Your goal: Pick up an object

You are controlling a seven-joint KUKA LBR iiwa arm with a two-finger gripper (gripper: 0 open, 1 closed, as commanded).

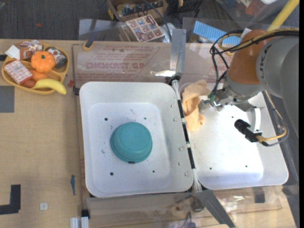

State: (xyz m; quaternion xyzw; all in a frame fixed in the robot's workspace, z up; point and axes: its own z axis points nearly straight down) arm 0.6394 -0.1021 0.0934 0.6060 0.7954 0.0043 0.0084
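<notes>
I see two white bins side by side on the bench. In the left bin (pixel 95 175) a teal bowl (pixel 132 142) sits upside down near the middle, apart from every wall. In the right bin (pixel 237 175) a pale orange cloth (pixel 194 107) lies crumpled in the far left corner, against the divider between the bins.

The arm (pixel 266 63) comes in from the right, its orange band over the far edge of the right bin. The gripper (pixel 207 103) is down at the cloth's right edge and looks to be touching it, though the view is too soft there for me to be sure. I cannot tell whether its fingers are spread or closed, or whether any cloth sits between them. A black cable piece with a yellow lead (pixel 249 131) hangs over the floor of the right bin.

Off to the far left, on the wooden benchtop, a yellow tray (pixel 9 75) carries toy food, among it a small pumpkin (pixel 42 61) and a banana (pixel 51 85).
</notes>
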